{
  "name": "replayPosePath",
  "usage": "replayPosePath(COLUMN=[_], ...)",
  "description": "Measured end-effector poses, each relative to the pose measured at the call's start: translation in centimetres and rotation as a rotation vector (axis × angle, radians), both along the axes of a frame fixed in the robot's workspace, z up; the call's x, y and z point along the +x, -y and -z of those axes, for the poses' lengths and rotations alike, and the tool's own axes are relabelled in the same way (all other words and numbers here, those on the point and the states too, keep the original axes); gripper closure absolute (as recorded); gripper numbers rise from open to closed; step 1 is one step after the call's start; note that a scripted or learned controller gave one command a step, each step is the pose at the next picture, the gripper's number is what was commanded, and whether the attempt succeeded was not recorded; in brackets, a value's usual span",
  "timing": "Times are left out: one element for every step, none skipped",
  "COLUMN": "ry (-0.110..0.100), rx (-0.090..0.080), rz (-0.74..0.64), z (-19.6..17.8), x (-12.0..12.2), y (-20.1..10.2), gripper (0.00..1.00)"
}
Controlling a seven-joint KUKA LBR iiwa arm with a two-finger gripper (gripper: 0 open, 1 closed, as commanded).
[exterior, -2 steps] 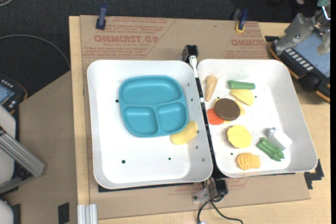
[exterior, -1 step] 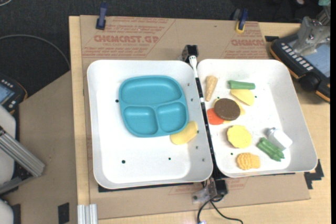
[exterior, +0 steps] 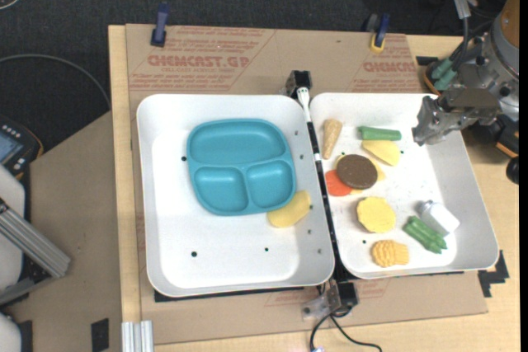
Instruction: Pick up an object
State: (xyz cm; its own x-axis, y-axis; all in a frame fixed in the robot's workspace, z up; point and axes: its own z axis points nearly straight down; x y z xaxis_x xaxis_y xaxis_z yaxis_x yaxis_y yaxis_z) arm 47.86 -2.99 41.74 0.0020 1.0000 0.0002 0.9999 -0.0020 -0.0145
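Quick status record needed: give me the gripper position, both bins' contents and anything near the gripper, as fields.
gripper: above right bin's upper right edge
left bin: blue divided tray, yellow piece beside it
right bin: brown disc, green stick, corn cob, other toy food
nearest item: green stick, apart from the gripper

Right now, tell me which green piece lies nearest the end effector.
The green piece at the right bin's far side, beside the yellow wedge. The other green piece lies toward the near rim, farther from the end effector.
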Motion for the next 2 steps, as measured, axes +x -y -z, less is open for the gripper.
replayPosePath(ry=[-0.002,0.017], rx=[0.001,0.0], rz=[-0.003,0.0], z=[17.3,15.4], x=[-0.2,0.1], y=[-3.6,-3.4], gripper=[1.0,1.0])
